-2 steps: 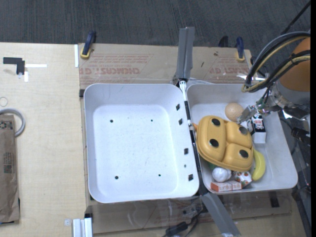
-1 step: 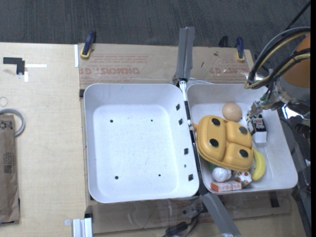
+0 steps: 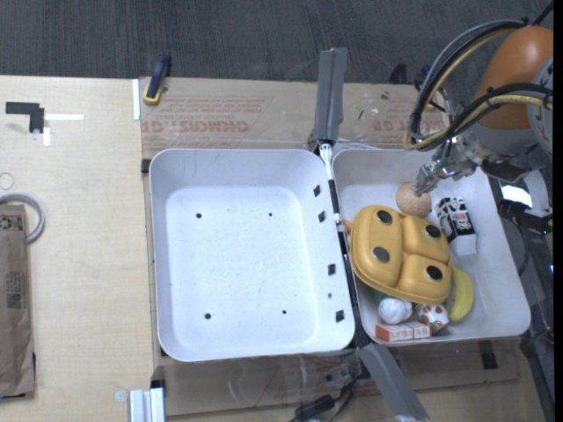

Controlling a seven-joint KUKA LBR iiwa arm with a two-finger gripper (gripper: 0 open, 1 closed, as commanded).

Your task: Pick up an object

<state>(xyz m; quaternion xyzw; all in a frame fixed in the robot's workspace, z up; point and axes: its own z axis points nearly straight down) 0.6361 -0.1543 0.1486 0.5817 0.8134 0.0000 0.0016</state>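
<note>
Down at the far end of the right bin, the gripper hangs from the grey arm, which leans in from the right with its orange band high behind it and black cables looping over the wrist. Whether the tool is parted or closed cannot be made out from this angle, and nothing can be seen gripped in it. Its tip sits at, or just above, one tan egg-shaped object; contact is not clear. Just right of that lies one small black-and-white carton, its print too small to read. Nearer the camera from the tool rests one yellow moulded toy with dark round spots, then one banana, one white ball and one red-and-white packet, all crowded together. Left of the tool stands the second white bin. Beyond both bins, flat cardboard bears reversed red lettering that seems to read CHEMCO.
</note>
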